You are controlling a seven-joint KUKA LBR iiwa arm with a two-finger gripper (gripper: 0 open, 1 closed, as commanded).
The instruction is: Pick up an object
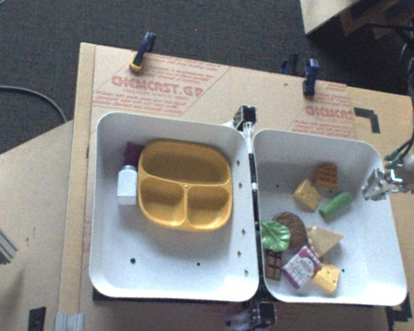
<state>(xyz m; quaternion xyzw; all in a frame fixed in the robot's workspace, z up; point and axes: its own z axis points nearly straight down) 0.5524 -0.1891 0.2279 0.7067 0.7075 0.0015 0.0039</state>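
Several toys crowd the right bin [388, 223]; the gripper [377, 185], jaw state unclear, risks nudging the green cylinder [336, 204] aside.

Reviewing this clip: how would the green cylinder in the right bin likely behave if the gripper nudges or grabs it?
The green cylinder lies on its side on the bin's smooth floor, so a nudge would probably roll it. Its rounded surface might slip between fingers. It looks like a small toy piece, likely light and stiff. The gripper sits near it.
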